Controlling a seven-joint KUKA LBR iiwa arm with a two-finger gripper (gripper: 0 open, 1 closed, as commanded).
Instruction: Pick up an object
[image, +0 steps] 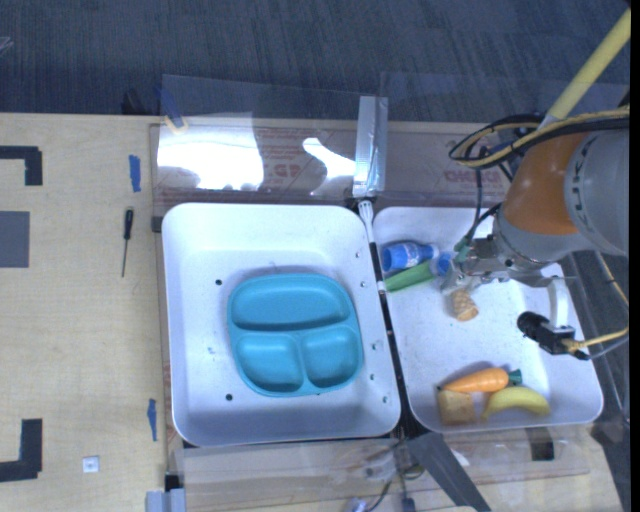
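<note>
**Gripper poised over the right bin's far end**

Two shallow white bins are seen side by side on the wooden bench. The left bin is occupied by a blue divided tray with three compartments.

In the right bin, a blue bottle and a green stick-like item lie against the dividing wall at the far end. A small tan crumbly piece is found just below the gripper. At the near edge, a toy carrot, a toy banana and a tan block are grouped closely together.

The gripper is positioned beside the bottle; nothing can be made out between its fingers, and whether they are apart or together cannot be told.
</note>
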